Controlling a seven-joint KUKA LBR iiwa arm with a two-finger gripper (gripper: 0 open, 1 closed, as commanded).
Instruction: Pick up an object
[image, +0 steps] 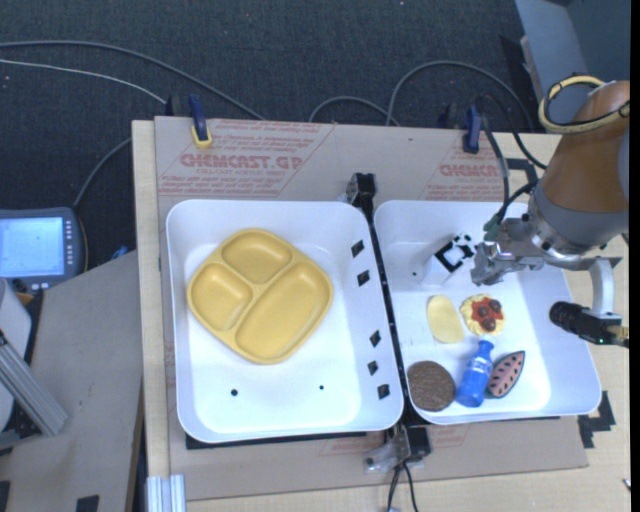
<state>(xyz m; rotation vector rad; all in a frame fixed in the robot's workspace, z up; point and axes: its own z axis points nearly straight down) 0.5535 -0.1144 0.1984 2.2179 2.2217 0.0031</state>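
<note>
In the right bin (410, 232) lie several small items: a pale yellow oval piece (443, 318), a round pizza-like toy (485, 313) with red topping, a blue bottle (475, 373), a brown round cookie (432, 384) and a dark pink-rimmed slice (506, 373). My gripper (487, 262) hangs over the upper part of this bin, just above the pizza toy and to the right of a black-and-white marker (456, 252). Nothing shows between its fingers.
The left bin (190, 372) holds a yellow three-compartment tray (260, 294). A black divider with clips runs between the bins (372, 290). Blue clamps (199, 119) hold the board at the back. A small screen (36, 243) sits off the bench at left.
</note>
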